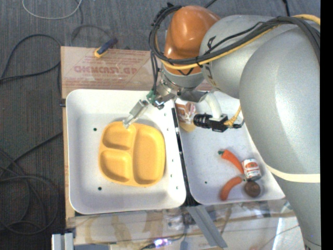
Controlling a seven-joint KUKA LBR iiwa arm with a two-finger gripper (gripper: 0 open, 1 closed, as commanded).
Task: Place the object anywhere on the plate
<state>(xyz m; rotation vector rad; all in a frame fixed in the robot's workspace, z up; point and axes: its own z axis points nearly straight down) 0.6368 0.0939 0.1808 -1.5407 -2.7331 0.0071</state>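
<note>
Because the task names no object, it may be the carrot pieces [232, 160], can [251, 168] or brown ball [253, 189], loose in the right bin [208, 160], lower right | yellow plate [132, 154] flat in left bin [83, 119], centre-left, ready to receive | gripper [130, 117] at plate's upper rim, likely placing; grip cannot be told

Grey carpet [41, 40] (cables [21, 66] trailing), cardboard sheet [104, 72]
</note>
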